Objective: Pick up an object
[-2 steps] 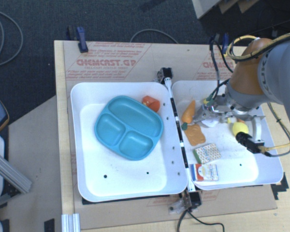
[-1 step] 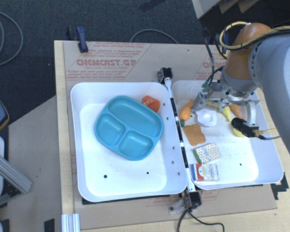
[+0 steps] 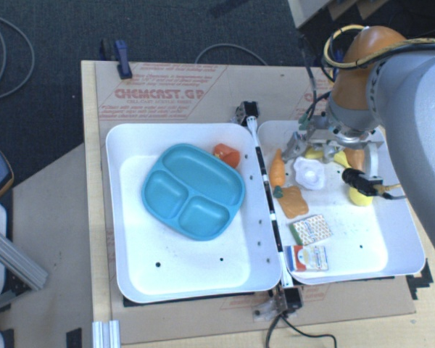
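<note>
My gripper (image 3: pixel 320 145) reaches down into the back of the right bin (image 3: pixel 391 245), below the grey arm's orange band (image 3: pixel 362 67). Directly beneath and in front of it lies a white crumpled object (image 3: pixel 308 174). An orange carrot-shaped piece (image 3: pixel 277 170) lies just left of that, by the bin's left wall. A yellow object (image 3: pixel 361 194) sits to the right, partly under the wrist. A tan-orange chunk (image 3: pixel 293 203) lies further forward. Nothing can be seen held.
Two small printed packets (image 3: pixel 312 229) (image 3: pixel 309 257) lie at the right bin's front left. The left bin (image 3: pixel 130 216) holds a blue divided plate (image 3: pixel 193 191) and a red-orange object (image 3: pixel 227 154) at its back right. A clip (image 3: pixel 247 111) sits where the bins meet.
</note>
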Controlling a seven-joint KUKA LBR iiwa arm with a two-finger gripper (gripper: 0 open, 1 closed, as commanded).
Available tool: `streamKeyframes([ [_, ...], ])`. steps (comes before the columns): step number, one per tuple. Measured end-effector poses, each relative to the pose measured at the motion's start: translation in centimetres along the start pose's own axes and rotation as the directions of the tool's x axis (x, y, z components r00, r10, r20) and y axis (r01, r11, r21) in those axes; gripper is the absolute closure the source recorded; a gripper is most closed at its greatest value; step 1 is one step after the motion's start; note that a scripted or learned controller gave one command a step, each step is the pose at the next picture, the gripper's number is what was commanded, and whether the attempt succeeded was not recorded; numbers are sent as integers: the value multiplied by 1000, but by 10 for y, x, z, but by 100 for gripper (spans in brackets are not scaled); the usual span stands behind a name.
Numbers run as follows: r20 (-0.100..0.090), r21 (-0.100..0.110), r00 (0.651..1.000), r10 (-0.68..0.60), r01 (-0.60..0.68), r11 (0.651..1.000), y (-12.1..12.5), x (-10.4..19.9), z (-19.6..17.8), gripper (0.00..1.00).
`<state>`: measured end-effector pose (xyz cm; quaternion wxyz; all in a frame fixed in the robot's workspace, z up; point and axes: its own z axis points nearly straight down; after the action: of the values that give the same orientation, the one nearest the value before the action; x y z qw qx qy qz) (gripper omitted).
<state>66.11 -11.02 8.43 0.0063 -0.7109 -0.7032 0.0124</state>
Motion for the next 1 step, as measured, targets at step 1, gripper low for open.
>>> streamKeyframes([
  [1,-8,-4,1000,-6,6,1000,1,10,3,0],
])
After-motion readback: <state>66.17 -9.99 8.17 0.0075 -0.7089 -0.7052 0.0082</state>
